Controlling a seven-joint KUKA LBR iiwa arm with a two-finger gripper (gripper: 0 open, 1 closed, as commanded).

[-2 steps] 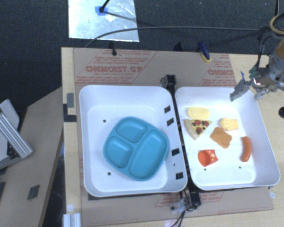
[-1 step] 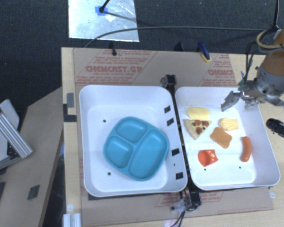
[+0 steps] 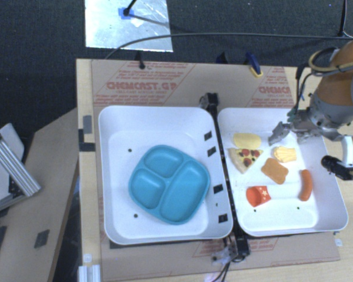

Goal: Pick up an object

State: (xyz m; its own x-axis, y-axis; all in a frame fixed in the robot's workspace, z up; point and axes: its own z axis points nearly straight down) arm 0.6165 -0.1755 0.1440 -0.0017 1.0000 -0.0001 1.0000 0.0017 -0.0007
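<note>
Camera view looks down on two white bins set side by side on the worktop (image 3: 88,157). Left bin (image 3: 115,128) holds one blue divided plate (image 3: 169,184) with three compartments. Right bin (image 3: 326,216) holds six toy food pieces: one pale yellow piece (image 3: 247,140) at the top, one pizza slice (image 3: 245,157) just below it, one yellow piece (image 3: 285,154) to its right, one orange-brown piece (image 3: 275,170), one red piece (image 3: 258,195) nearer the front, and one sausage (image 3: 306,185) toward the right wall. They lie apart from each other. The gripper (image 3: 282,133) hangs over the right bin's upper part, between the two yellow pieces, grasping nothing; whether its fingers are spread I cannot tell.
</note>
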